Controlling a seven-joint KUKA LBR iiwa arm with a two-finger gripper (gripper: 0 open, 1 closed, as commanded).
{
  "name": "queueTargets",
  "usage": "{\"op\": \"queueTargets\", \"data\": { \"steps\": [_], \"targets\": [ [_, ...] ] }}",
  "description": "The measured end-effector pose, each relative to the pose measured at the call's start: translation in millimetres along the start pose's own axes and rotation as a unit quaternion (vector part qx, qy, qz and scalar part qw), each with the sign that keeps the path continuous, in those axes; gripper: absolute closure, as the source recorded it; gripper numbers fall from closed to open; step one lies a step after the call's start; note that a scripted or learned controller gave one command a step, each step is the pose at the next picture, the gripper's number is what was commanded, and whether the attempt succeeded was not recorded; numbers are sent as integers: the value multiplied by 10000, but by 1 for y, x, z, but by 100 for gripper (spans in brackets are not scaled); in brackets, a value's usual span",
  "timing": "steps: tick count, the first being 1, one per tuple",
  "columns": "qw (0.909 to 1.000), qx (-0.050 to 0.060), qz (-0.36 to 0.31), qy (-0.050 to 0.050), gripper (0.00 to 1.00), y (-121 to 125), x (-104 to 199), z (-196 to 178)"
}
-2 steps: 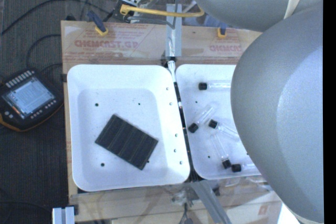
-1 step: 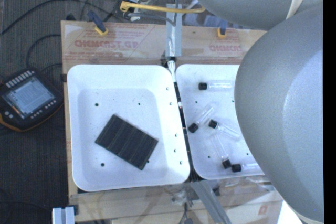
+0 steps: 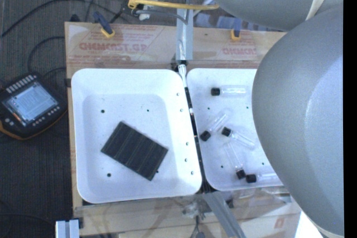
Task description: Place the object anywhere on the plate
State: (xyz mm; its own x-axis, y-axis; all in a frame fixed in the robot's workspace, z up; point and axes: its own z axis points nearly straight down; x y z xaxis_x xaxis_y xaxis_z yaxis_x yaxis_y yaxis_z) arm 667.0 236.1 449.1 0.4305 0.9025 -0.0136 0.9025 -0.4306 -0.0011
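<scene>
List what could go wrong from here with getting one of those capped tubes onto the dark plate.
1. The clear tubes lie close together, some apparently crossing, in the right bin, so a grasp may catch two or none.
2. They are transparent and round, so probably hard to sense and prone to rolling.
3. The arm covers much of that bin from the camera.
4. The dark plate sits in the left bin across the rims.

Faded red lettering runs along the far edge of the brown cardboard sheet (image 3: 145,44) covering the surface, behind the two white bins; the left stretch appears to read "CHEMGLAS", though only partly legible, and a second printed stretch to the right is too blurred to read. The handheld pendant's screen (image 3: 30,102) shows nothing legible.
</scene>
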Motion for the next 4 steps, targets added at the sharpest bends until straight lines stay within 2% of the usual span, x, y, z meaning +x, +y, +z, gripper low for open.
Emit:
{"op": "queueTargets", "data": {
  "steps": [4],
  "targets": [
    [10000, 2, -25, -87, 100, -3, 5, -32]
  ]
}}
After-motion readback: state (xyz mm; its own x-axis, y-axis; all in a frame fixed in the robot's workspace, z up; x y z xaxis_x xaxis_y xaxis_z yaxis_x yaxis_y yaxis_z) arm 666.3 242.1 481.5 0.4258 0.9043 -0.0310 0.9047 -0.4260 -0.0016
